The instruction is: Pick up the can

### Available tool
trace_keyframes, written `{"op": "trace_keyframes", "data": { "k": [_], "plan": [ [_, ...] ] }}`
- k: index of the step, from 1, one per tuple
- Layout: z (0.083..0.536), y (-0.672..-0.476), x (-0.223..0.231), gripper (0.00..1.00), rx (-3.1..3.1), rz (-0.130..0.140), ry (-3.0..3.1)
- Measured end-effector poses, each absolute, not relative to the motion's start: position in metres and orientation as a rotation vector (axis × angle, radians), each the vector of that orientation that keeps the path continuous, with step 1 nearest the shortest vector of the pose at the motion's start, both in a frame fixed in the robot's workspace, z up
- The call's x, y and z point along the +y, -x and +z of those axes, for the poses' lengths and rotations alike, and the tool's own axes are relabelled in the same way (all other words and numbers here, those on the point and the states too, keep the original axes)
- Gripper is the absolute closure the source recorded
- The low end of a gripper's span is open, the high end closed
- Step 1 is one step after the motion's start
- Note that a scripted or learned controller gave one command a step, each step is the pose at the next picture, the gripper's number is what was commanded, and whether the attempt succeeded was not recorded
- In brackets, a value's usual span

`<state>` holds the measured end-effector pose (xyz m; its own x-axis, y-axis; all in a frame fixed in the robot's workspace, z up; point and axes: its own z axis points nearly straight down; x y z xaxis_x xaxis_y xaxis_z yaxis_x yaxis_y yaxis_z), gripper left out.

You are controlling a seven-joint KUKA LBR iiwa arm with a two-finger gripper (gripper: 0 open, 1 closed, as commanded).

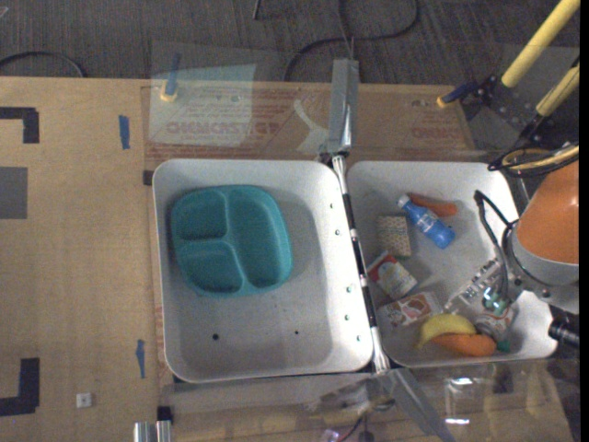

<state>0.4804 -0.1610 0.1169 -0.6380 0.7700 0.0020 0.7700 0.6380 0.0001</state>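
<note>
The dark carpeted floor (pixel 184 17) runs along the top, with black cables lying on it. Below it the tan bench (pixel 74 247) carries blue tape marks and two white bins. The left bin (pixel 267 348) holds a teal divided plate (pixel 230 239). My arm (pixel 550 233) reaches over the right bin (pixel 479 178), and my gripper (pixel 488 293) sits low near its right side; I cannot tell whether it is open or closed. The can (pixel 392 275), red and white, lies on its side in the right bin's left half. Its long axis runs upper-left to lower-right, with the grey end towards the lower right.
</note>
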Motion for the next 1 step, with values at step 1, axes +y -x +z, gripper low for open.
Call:
{"op": "trace_keyframes", "data": {
  "k": [1],
  "plan": [
    [0.1169, -0.4801, -0.1619, 0.00, -2.840, -0.002, 1.339]
  ]
}}
